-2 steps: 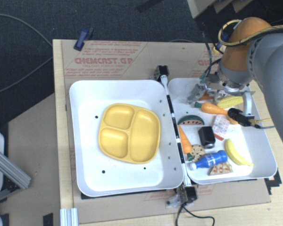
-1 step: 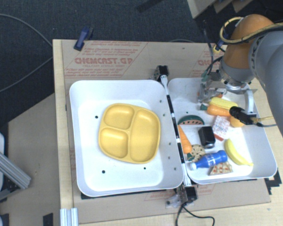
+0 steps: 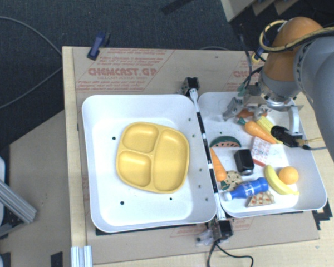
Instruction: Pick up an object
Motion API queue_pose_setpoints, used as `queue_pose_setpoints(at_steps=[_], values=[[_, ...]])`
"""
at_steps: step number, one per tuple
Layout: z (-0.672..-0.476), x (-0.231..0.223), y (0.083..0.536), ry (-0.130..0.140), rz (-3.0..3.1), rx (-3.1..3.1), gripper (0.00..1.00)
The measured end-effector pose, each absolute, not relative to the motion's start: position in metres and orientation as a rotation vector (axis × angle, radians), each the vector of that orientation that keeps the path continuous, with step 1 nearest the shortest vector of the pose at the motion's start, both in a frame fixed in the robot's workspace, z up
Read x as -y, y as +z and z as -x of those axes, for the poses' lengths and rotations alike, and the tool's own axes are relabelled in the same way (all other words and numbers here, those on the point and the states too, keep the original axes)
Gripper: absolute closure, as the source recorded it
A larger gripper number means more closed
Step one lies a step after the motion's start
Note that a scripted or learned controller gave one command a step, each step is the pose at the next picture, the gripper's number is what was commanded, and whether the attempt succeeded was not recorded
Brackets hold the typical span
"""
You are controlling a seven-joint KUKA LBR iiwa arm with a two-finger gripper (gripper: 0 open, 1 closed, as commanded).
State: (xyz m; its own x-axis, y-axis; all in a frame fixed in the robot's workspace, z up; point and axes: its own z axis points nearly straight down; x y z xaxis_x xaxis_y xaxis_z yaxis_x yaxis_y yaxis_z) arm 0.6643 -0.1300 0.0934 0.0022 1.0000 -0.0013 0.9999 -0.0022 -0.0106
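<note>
The right white bin (image 3: 318, 189) holds several small items. My gripper (image 3: 246, 109) hangs low over its far end, just above an orange toy carrot (image 3: 258, 130). A small reddish item shows right under the gripper, too hidden to name. Nearer the front lie a watermelon slice (image 3: 225, 143), a black block (image 3: 244, 161), a thin carrot stick (image 3: 219, 166), a blue bottle (image 3: 246, 189), a banana (image 3: 275, 181) and an orange (image 3: 288, 175). I see nothing clearly held.
The left bin (image 3: 100, 149) carries a yellow divided plate (image 3: 153, 156). A pale card (image 3: 261, 149), a cookie (image 3: 232, 178) and a pizza slice (image 3: 260, 199) also lie in the right bin. A black clip (image 3: 191, 85) sits between the bins at the far rim.
</note>
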Motion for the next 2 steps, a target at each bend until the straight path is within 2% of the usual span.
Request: queue_pose_setpoints(at_steps=[1,2], values=[[-0.6645,0.1299,0.1037,0.014,2.219,2.215,1.00],[-0.6644,0.1299,0.1035,0.015,2.219,2.214,0.00]])
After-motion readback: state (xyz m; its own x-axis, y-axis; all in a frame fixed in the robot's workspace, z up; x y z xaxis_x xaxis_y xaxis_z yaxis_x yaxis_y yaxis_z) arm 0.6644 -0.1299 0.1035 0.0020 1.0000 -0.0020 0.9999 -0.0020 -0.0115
